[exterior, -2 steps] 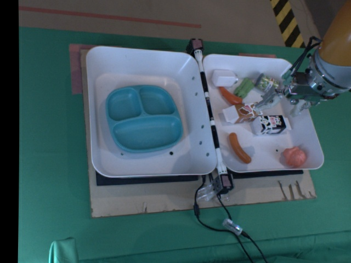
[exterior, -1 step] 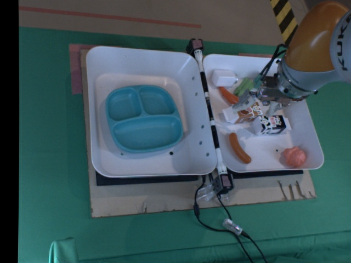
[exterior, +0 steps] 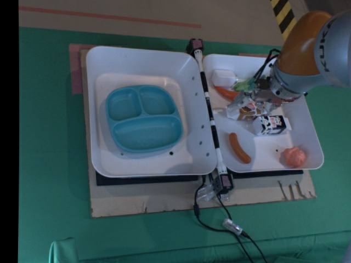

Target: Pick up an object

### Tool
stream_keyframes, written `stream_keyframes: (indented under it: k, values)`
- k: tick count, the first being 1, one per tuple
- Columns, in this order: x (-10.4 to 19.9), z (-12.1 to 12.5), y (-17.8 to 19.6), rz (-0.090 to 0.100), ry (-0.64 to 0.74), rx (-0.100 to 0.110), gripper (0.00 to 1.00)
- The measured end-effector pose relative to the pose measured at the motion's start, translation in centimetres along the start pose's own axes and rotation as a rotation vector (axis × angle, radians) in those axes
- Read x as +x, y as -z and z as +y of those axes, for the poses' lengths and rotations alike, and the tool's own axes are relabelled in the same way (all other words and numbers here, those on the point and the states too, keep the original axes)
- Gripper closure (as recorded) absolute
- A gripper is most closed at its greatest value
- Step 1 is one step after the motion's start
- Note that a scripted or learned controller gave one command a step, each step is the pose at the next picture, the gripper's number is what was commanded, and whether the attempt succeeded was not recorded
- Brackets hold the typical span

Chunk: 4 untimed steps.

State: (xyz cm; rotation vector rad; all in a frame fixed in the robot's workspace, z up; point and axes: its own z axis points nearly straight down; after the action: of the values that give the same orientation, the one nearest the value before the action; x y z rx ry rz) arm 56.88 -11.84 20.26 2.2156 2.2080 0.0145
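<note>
The right bin [exterior: 310, 129] holds several small items. A white block [exterior: 223, 77] lies at its far left corner, with an orange carrot-like piece [exterior: 225, 92] just below it and a green piece [exterior: 241, 85] beside that. A brown sausage [exterior: 239, 148] lies near the front left. A small black-and-white carton [exterior: 271, 124] lies on its side in the middle, and a pink-orange lump [exterior: 294, 156] sits at the front right. My gripper [exterior: 245, 108] is down low in the bin, between the carrot-like piece and the carton, with its body hiding what lies under it.
The left bin [exterior: 94, 108] holds a blue divided plate [exterior: 143, 118]. A black-and-white bar [exterior: 210, 119] runs between the bins. Cables [exterior: 219, 212] trail off the cardboard base at the front. The arm [exterior: 315, 48] crosses the right bin's far right corner.
</note>
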Motion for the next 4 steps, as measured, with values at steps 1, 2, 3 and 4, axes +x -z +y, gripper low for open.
stream_keyframes:
  k: [1, 2, 3, 4]
  values:
    - [-0.1, 0.2, 1.5, -0.001, -0.003, -0.01, 1.0]
    - [3.4, 1.0, 10.9, 0.002, 0.001, 0.011, 1.0]
    - [3.4, -3.6, 12.9, 0.003, -0.001, 0.014, 1.0]
    - [1.1, 0.2, 12.3, -0.001, -0.001, 0.01, 1.0]
